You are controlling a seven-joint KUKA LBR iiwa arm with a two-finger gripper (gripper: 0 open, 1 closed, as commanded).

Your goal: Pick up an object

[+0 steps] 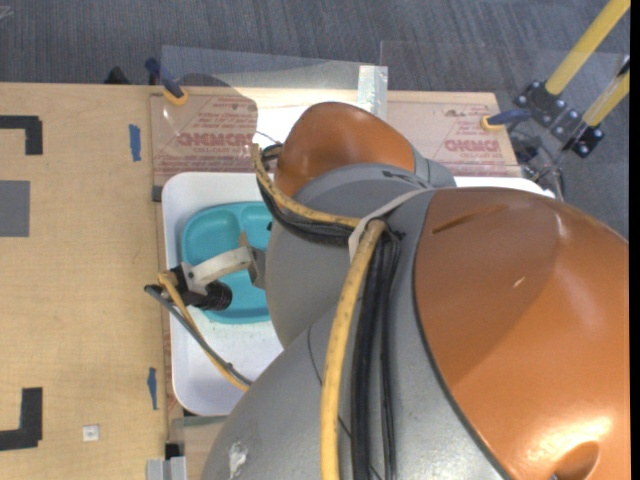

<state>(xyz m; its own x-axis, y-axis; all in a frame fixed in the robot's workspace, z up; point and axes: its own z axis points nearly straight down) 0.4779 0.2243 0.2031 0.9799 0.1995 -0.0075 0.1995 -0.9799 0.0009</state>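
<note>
the big arm is leaning over the teal tray (light, stiff plastic); grab its rim. can't tell the hand's state.

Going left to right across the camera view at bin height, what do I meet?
Bare wooden bench → white bin rim → teal tray in the bin → grey and orange arm.
</note>
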